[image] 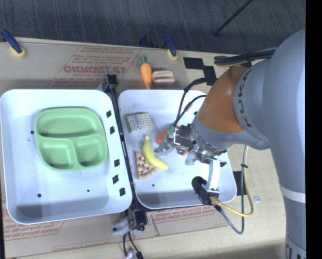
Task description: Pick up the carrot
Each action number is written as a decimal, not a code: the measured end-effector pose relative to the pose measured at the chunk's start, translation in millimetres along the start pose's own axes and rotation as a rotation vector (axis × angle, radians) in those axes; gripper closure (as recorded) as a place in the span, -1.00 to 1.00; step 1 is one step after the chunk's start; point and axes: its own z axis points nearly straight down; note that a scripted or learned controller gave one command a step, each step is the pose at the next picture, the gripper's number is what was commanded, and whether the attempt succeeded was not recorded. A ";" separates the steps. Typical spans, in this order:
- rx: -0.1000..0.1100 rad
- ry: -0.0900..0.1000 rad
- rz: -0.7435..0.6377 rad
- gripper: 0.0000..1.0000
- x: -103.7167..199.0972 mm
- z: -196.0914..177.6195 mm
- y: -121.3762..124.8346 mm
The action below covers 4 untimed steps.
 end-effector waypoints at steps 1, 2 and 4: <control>-0.004 -0.001 -0.171 -1.00 -39.1 4.2 63.3; -0.002 -0.001 -0.305 -1.00 -15.8 80.4 138.5; -0.002 0.000 0.302 -1.00 36.0 57.5 155.8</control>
